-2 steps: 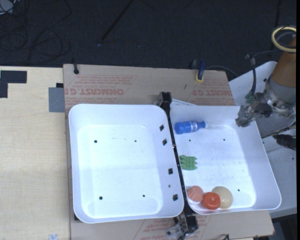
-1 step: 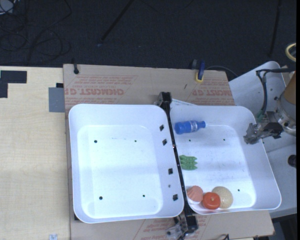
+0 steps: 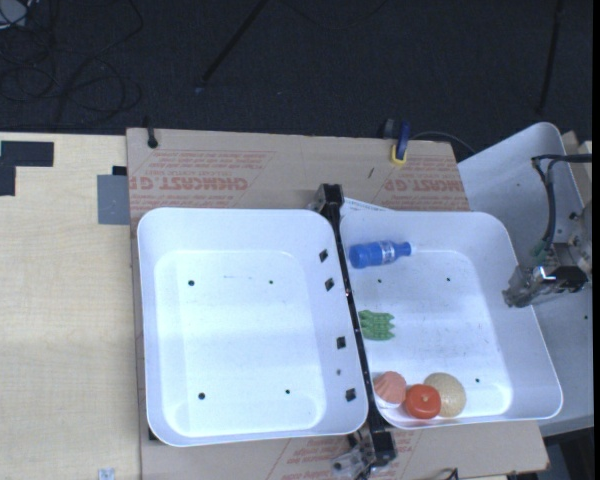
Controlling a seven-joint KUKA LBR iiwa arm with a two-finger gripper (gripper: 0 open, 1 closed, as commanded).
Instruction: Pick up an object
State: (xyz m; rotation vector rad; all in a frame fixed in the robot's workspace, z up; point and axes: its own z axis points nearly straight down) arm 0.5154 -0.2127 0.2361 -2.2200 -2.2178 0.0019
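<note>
The right bin (image 3: 520, 268) holds a blue bottle (image 3: 379, 254) lying on its side near the far left corner. A small green object (image 3: 376, 325) rests against the left wall. In the near corner sit a pink round piece (image 3: 389, 386), a red round piece (image 3: 422, 401) and a beige round piece (image 3: 446, 392), close together. My gripper (image 3: 536, 282) hovers over the right rim of this bin, well to the right of all the objects, with nothing visibly in it.
The left bin (image 3: 170, 268) lies beside the right one, with a black divider strip (image 3: 345, 308) between them. Both stand on a cardboard sheet (image 3: 240, 173). Cables (image 3: 552, 198) hang near the gripper at the right.
</note>
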